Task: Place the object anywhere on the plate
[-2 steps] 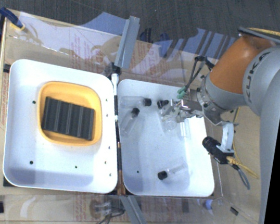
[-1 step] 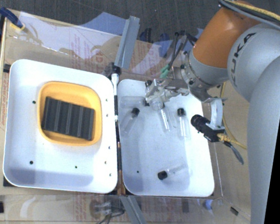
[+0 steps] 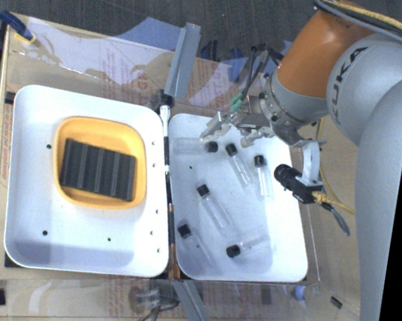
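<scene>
**Pick not made yet — gripper at top of right bin, over the vials**

Gripper (image 3: 230,127) sits at the far edge of the right bin (image 3: 285,271), just above the nearest vials. From this slanted view I can't tell whether the claw is open or closed; nothing visibly sits between the fingers, so I'm treating it as no grasp.

Task objects: clear vials with black caps, all in the right bin. The plate (image 3: 77,129) is the yellow one in the left bin (image 3: 15,232), with a dark ribbed insert (image 3: 99,169) on it. Nothing from the right bin is on it.

How I'd run this step:
- Target the vial (image 3: 239,166) closest to the gripper, top-centre of the bin. It lies apart enough from its neighbour to get fingers either side.
- Close across the glass body, not the cap, fingers perpendicular to the vial's long axis. It's round and slick; I expect it to roll or squirt out if pinched off-centre.
- Confirm it's between the fingers before traversing left.
- Clear the ridge between the bins, release low over the plate so it doesn't roll off.

Counts:
- bins: 2
- plate: 1, insert: 1
- black caps visible: 6, so I judge 6 vials; the clear bodies are hard to separate against white, so take that as approximate.
</scene>
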{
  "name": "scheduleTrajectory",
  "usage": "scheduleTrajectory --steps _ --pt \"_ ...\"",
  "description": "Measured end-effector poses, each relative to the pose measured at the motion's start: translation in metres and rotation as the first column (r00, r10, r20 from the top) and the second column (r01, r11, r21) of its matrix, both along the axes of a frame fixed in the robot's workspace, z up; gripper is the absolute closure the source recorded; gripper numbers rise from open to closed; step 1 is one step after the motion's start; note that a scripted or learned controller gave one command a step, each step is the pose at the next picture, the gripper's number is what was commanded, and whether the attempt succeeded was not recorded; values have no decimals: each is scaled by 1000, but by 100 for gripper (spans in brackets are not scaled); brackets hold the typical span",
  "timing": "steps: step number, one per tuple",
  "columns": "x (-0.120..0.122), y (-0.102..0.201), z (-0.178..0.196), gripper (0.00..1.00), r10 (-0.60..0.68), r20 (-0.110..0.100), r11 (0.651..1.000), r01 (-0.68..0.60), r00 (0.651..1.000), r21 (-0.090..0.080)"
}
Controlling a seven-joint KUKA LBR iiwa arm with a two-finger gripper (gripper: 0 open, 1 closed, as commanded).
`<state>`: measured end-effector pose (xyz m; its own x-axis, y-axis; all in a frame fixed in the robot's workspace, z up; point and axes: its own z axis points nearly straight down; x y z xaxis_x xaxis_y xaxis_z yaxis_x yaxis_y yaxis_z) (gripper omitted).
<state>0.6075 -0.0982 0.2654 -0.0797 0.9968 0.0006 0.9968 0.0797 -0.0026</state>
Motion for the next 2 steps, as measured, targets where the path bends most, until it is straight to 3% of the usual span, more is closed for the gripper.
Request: scheduleTrajectory --steps 1,2 --pt "45 49 -75 0 -52 -3 999 52 999 0" --pt "49 91 -58 0 -49 0 999 49 999 0"
